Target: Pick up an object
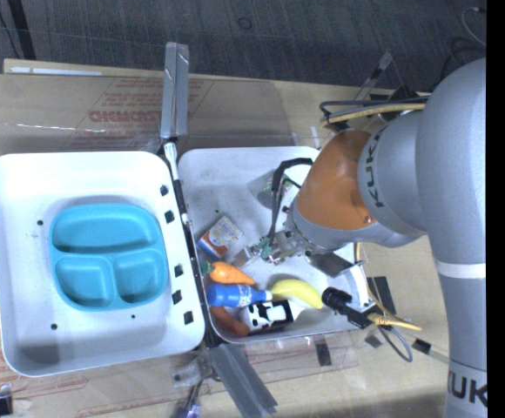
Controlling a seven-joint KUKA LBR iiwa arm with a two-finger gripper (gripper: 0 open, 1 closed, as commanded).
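- The claw hangs low over the middle of the right bin, under the arm's orange wrist. I cannot tell whether it is apart or together, and nothing can be seen held in it.
- All the loose things lie in that bin, crowded into the corner below and to the left of the claw in the view.
- Just left of the claw lies a small packet. It looks flat, thin and light, so it would be hard to pinch off the bin floor.
- Below and left of the claw is a carrot. It is probably a light toy, tapered and smooth, and best taken across its thick middle.
- Just below the claw is a banana. It is curved and looks stiff, and is likely the easiest pick if gripped across the middle of its curve.
- Further below and left lies a blue bottle on its side. It is rounded and could roll or slip away from a grip.
- Touching the bottle is a black-and-white toy, and beside it a reddish-brown thing is half hidden at the wall.
- Count: one of each, six loose things in sight. The arm may cover more.
- Well to the claw's left, the left bin holds one blue tray with three compartments.
- Two bins stand on the counter.
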